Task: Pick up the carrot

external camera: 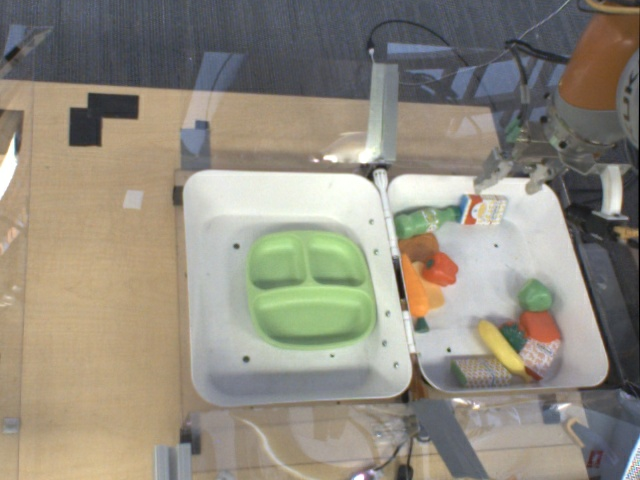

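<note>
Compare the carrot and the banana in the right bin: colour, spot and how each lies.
The carrot is orange; the banana is yellow. The carrot lies along the right bin's left wall, packed against other toy food, while the banana sits near the front right corner. The carrot runs nearly parallel to the divider; the banana lies diagonally. Both are elongated toys lying flat in the same bin.

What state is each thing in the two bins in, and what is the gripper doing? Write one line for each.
Carrot: lying along the right bin's left wall, not held.
Green plate: flat in the left bin, nothing on it.
Banana: lying near the right bin's front edge.
Green bottle: on its side.
Gripper: fingers open, above the right bin's back edge, holding nothing.
</note>
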